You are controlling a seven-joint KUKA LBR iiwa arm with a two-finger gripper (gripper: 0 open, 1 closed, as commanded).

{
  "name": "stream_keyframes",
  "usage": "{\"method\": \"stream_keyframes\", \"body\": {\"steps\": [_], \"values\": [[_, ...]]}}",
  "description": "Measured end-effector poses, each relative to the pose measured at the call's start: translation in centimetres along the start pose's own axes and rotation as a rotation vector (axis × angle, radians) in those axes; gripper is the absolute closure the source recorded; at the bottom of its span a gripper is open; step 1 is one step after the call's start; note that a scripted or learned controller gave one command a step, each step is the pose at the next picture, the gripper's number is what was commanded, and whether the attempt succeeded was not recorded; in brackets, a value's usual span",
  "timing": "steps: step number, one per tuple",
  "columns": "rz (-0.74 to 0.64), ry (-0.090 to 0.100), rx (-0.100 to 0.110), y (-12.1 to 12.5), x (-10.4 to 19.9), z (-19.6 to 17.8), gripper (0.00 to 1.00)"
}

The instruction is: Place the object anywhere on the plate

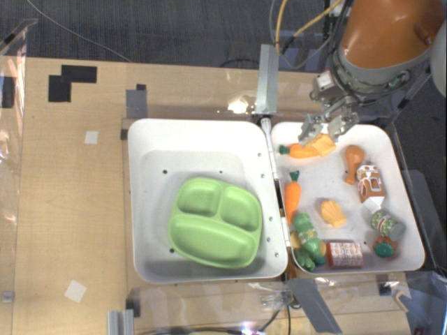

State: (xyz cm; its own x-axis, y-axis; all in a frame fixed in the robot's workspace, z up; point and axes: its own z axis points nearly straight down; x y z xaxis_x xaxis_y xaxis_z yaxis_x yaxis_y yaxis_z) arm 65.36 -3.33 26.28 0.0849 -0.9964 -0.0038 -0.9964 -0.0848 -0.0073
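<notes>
While hovering with fingers parted at the far edge of the right bin [404, 187], lower the pincer [328, 126] squarely over the carrot [305, 151] there, close firmly, then carry to the green plate [216, 222]

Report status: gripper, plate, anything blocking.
Gripper low over the right bin, at a yellow piece beside a carrot; hold unconfirmed. Green plate in left bin, nothing on it.
</notes>
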Motion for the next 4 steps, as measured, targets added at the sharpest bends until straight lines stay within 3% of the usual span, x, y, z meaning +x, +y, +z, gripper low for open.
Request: {"method": "stream_keyframes", "body": {"steps": [1, 2, 3, 4], "values": [[-0.178, 0.003, 0.007, -1.7, 0.9, -9.8, 1.0], [-0.186, 0.0, -0.012, 4.9, 8.8, 1.7, 1.0], [-0.359, 0.0, -0.002, -0.4, 5.5, 1.9, 1.0], [-0.284, 0.005, 0.002, 7.9, 5.6, -2.1, 1.0]]}}
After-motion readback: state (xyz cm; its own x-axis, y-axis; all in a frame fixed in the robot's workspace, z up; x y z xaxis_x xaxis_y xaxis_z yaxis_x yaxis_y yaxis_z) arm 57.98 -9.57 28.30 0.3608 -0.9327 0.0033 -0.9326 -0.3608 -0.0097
